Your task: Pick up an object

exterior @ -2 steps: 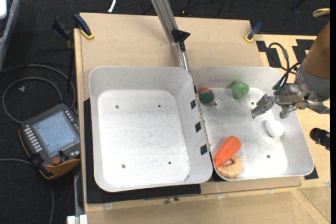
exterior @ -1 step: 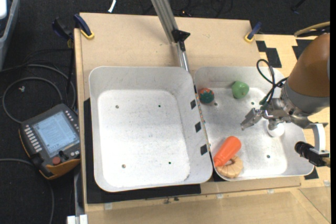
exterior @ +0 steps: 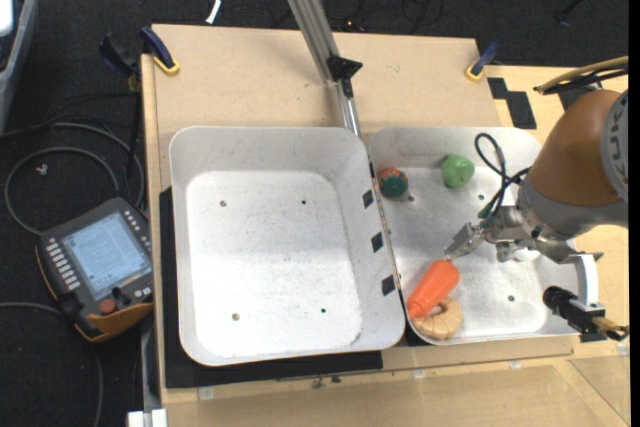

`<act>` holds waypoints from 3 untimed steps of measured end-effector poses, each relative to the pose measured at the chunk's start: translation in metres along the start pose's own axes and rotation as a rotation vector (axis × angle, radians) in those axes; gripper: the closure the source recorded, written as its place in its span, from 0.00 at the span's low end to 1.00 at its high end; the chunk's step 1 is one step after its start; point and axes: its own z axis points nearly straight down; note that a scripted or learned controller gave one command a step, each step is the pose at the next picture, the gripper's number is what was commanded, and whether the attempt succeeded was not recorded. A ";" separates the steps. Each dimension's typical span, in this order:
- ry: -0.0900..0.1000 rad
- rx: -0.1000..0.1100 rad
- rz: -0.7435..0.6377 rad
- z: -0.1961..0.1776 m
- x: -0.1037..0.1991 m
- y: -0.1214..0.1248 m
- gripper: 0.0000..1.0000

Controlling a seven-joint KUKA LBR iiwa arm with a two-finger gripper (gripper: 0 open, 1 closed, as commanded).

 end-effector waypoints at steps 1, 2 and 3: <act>-0.002 -0.007 0.000 -0.013 -0.001 0.002 1.00; -0.005 -0.013 -0.003 -0.076 -0.004 0.004 1.00; -0.004 -0.013 -0.004 -0.129 -0.005 0.006 1.00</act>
